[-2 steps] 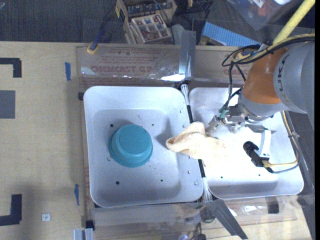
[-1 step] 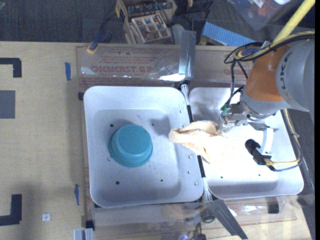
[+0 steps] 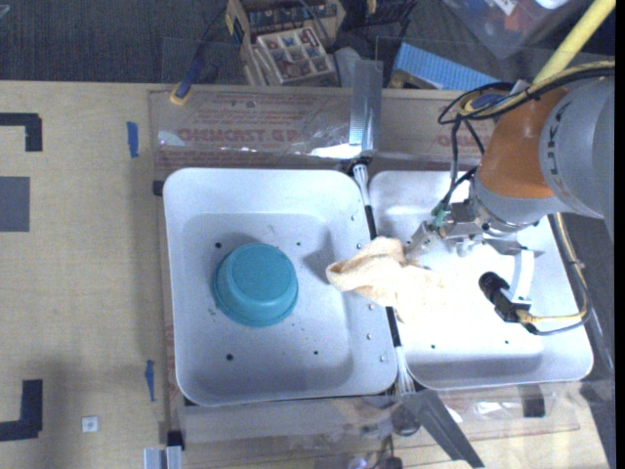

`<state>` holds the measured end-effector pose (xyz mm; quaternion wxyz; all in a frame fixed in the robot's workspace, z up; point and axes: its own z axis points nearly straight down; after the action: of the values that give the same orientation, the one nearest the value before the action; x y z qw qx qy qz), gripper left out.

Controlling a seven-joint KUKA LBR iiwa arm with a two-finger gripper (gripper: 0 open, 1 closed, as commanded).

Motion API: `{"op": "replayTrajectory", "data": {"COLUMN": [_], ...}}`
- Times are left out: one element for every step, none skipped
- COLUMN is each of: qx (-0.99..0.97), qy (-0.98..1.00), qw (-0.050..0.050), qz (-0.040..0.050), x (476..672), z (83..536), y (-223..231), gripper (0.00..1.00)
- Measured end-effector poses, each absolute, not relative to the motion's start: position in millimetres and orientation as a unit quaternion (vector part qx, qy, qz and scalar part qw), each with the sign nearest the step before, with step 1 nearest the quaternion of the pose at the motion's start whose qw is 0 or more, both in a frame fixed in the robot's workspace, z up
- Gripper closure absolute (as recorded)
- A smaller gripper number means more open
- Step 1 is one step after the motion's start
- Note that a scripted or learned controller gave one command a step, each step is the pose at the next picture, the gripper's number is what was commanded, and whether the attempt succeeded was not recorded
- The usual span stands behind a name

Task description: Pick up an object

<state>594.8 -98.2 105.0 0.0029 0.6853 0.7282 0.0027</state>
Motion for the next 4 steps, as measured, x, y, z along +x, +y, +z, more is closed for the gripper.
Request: {"op": "replayTrajectory", "data": {"qx": [0.625,0.574,0.575,0.576], "qy": [0.781,0.819,0.818,0.818], "qw": [0.005,0.005,0.006,0.006], "qz": [0.0029,0.0037,0.0055,0.0052], "x": [639.5,614.6,615.9,615.9], "z": [90.5,90.9,101.5,101.6], "y": [-94.6,-97.6,-98.0,-98.5], "gripper": [0.0,0.0,1.0,0.0]}}
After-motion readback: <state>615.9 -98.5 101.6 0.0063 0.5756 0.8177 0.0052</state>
